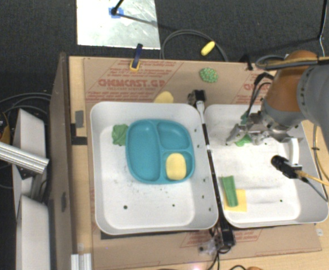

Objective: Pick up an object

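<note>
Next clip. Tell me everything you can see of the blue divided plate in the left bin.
The blue divided plate is a teal, plastic-looking tray with rounded corners, lying flat and right side up near the middle of the left bin. Raised ridges split it into three compartments: a large one on its left and two smaller ones on its right. A yellow rounded object sits in the lower right compartment; the other two look bare. A green leafy piece lies against its upper left corner. The gripper is in the other bin, away from it.
</note>
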You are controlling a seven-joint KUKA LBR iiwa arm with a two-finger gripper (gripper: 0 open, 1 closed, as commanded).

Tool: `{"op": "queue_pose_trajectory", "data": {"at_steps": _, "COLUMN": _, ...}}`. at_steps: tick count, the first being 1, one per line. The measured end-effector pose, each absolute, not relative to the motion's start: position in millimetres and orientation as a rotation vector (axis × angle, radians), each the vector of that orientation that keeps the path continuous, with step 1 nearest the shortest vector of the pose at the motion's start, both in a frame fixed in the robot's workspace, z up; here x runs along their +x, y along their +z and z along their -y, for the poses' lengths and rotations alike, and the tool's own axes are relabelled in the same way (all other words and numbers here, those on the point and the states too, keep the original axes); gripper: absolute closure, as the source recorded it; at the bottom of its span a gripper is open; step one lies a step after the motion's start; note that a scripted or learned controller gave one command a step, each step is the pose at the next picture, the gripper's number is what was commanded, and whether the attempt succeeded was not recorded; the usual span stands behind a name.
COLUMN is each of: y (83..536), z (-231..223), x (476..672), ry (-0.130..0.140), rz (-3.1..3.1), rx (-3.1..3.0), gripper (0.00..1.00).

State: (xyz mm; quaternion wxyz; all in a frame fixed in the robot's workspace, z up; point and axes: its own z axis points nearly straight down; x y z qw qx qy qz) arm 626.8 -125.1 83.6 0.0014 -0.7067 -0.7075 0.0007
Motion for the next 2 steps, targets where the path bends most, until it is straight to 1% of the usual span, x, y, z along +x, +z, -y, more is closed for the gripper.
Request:
{"op": "queue_pose_trajectory", "data": {"at_steps": 1, "y": 138.7, "z": 170.1, "x": 671.6, "ry": -0.007, "rz": 2.229, "rx": -2.229, "gripper": 0.00}}
{"op": "queue_pose_trajectory", "data": {"at_steps": 2, "y": 82.7, "z": 115.5, "x": 668.9, "ry": -0.001, "rz": 2.230, "rx": -2.212, "gripper": 0.00}}
